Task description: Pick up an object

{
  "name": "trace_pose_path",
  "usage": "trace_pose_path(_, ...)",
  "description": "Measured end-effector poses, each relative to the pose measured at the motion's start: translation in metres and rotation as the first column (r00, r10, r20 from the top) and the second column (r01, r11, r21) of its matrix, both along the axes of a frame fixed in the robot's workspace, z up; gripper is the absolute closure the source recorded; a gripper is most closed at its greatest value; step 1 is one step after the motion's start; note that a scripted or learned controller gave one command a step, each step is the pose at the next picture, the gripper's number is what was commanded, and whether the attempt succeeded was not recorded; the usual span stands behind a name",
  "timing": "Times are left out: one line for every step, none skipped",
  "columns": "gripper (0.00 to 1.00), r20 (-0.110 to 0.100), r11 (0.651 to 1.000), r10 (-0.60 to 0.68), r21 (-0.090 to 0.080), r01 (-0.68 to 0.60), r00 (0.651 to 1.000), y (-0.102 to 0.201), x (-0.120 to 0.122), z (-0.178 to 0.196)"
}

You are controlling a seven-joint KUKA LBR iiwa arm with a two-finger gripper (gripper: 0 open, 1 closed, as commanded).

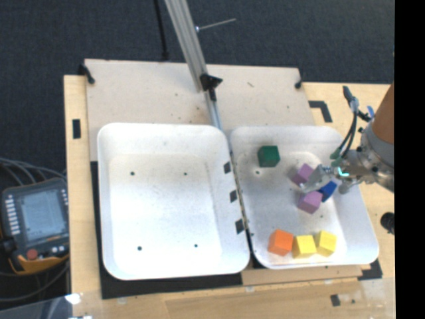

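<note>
At the near edge of the right bin (355, 244) you had three blocks in a row: an orange cube (281, 242), a yellow cube (305, 245) touching it, and a second yellow block (326, 242) at the right end. All three sat close to the bin's near wall, awkward for a descent, and you were right to leave them alone.

A little farther in, your gripper (323, 181) was down among the clutter in the middle of that bin. A blue block (328, 191) lay at its tip, with one purple cube (309, 201) just near-left of it and another purple cube (303, 173) just far-left. Whether the fingers had closed on the blue block, or how wide they stood, you could not tell from this angle.

My call: you wanted the blue block centred before lifting, and the purple cubes clear of the tips, since crowding there could tip the block or jam it. A straight, slow rise would have suited.

Farther still, a green cube (268, 155) stood alone, well apart, the easier target if this try slipped. The left bin (106, 178) sat beside it on the desk (146, 92).
</note>
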State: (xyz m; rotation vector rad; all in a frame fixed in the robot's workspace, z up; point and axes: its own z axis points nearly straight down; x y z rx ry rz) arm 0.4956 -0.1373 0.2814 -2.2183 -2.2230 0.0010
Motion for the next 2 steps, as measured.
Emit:
trace_pose_path(0.00, 0.004, 1.000, -0.003, -0.001, 0.003, 1.000, 0.000, 0.000, 0.002)
trace_pose_path(0.00, -0.002, 1.000, -0.004, -0.001, 0.004, 1.000, -0.001, 0.010, -0.047)
